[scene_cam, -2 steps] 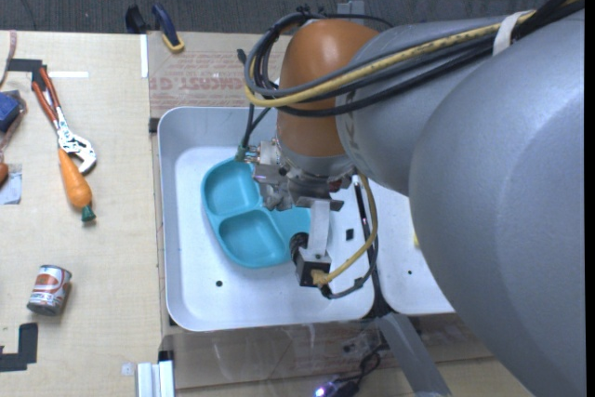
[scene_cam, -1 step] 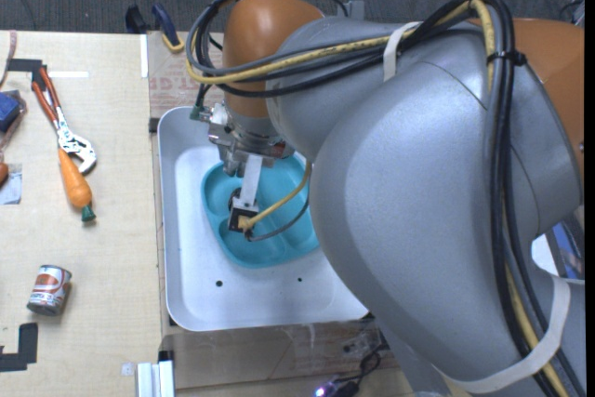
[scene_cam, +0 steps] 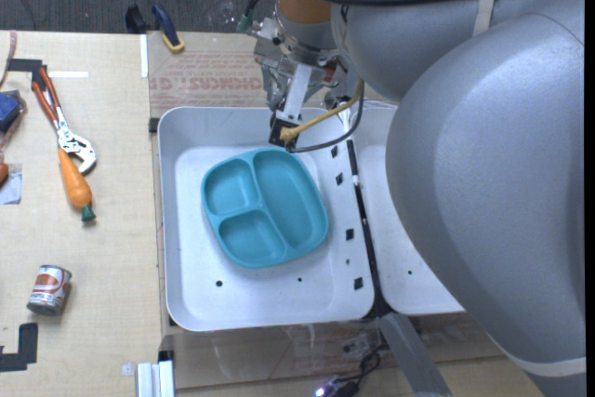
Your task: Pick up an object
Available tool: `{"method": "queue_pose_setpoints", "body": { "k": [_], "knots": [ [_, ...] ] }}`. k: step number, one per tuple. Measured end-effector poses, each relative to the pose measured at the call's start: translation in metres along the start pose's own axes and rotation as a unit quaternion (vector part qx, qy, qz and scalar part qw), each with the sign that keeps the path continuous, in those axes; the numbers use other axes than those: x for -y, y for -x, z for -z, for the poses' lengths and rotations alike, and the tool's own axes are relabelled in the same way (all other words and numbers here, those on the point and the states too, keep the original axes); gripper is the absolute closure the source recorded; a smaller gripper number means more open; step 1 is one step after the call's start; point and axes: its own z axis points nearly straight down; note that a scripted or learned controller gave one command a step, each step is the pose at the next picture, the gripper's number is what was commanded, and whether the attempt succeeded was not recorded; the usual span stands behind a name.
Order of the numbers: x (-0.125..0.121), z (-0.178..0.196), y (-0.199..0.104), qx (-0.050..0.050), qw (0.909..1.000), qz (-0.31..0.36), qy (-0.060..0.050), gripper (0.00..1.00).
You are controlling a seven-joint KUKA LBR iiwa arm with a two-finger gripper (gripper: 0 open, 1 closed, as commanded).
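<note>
Gripper: I am hanging my gripper over the far rim of the left bin. I cannot tell whether it is released or clenched.
Plate: I am looking at a teal plate with three compartments. It is lying flat near the middle of the left bin, with its far edge just below my gripper in the view. I cannot tell whether the two are touching.
Arm: I am reaching in from the right, and my grey arm is covering most of the right bin.
Bench: I am seeing a wrench and a carrot lying close together on the bench left of the bins. A small can is lying nearer the camera, apart from both of them.
</note>
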Motion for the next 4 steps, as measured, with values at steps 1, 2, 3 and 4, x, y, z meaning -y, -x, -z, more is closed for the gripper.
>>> {"method": "queue_pose_setpoints", "body": {
  "k": [1, 2, 3, 4],
  "knots": [
    [-0.001, 0.009, 0.015, 0.000, 0.9826, 0.186, -0.001, 1.00],
    [0.094, -0.030, 0.007, 0.000, 0.9283, 0.372, -0.001, 1.00],
    [-0.007, -0.142, 0.043, -0.001, 0.9803, 0.198, 0.001, 1.00],
    [0.071, -0.041, -0.007, -0.001, 0.9895, 0.145, 0.000, 1.00]
  ]
}}
